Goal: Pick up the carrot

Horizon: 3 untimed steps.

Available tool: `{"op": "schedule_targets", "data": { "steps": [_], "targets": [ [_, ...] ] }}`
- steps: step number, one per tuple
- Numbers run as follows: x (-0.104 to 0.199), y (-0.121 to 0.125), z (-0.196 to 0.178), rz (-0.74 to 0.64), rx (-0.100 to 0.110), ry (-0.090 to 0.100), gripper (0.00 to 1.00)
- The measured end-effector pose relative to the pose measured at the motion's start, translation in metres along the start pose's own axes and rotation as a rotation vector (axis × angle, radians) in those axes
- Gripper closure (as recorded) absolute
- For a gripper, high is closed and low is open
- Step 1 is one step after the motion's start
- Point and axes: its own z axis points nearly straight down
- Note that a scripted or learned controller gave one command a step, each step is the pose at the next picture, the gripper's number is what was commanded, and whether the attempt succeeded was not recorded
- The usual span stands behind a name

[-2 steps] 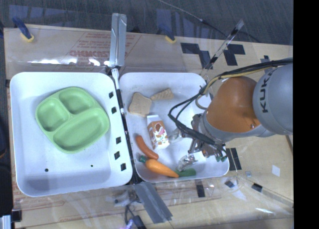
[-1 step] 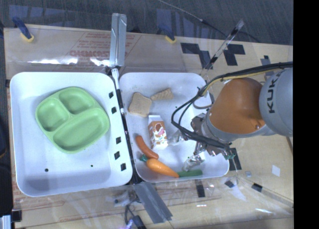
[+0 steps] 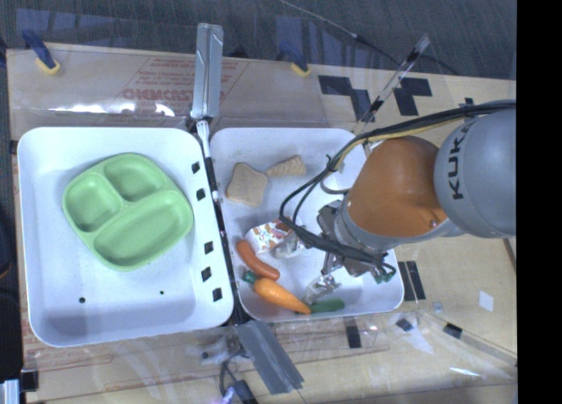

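Approach step, no grasp yet. The carrot (image 3: 282,295) lies in the right bin (image 3: 386,301), lower centre of the frame, near the bin's front wall, tilted with its green top toward the upper left and its tip toward the lower right. A sausage-like red piece (image 3: 257,260) sits just above it, near but apart as far as I can tell. A green piece (image 3: 327,306) lies just right of the carrot's tip.

The gripper (image 3: 327,282) hangs to the right of the carrot, over the bin floor, close to the tip and the green piece. Nothing is between the fingers; how wide they stand I cannot tell, too small and cluttered there.

A wrapped item (image 3: 270,237) and two bread-like pieces (image 3: 247,184) sit higher in the same bin. The left bin (image 3: 44,218) holds a green divided plate (image 3: 128,209).

Judgement: next move needs a shift toward frame left so the gripper centres over the carrot's body, wrist turned across its long axis, then descent. Risk: catching the green piece or the bin wall instead.
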Motion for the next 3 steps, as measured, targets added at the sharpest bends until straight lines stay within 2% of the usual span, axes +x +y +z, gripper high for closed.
{"op": "schedule_targets", "data": {
  "steps": [1,2,3],
  "targets": [
    [-0.002,0.001,-0.01,-0.007,0.001,-0.001,1.0],
    [-0.005,0.002,-0.02,-0.015,0.002,-0.004,1.0],
    [-0.016,0.018,0.003,-0.519,-0.005,0.003,1.0]
  ]
}}
